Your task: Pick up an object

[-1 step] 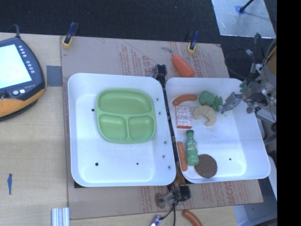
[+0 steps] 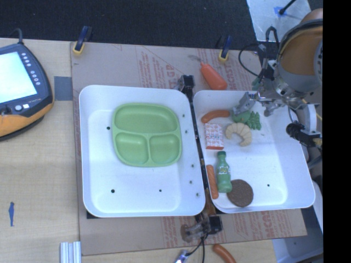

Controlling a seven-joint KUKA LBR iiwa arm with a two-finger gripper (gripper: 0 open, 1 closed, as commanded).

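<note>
The arm comes in from the right, and its jaws hang low over the far end of the right bin, directly over a small green leafy toy. The two fingers look spread apart, with nothing between them; the green toy sits just under and a touch nearer than their tips.

Things crowd close there. A croissant lies against the green toy on the near side, a sausage just to its left, and a small snack packet below the sausage along the bin's left wall. Further toward the near end stand a green bottle, a thin carrot hugging the wall, and a brown cookie. The right half of this bin is bare white floor, so open room lies on that side.

The left bin holds a green divided tray. On the counter, an orange carrot lies beyond the bins' far rims, and a tablet-like pendant rests at the left.
</note>
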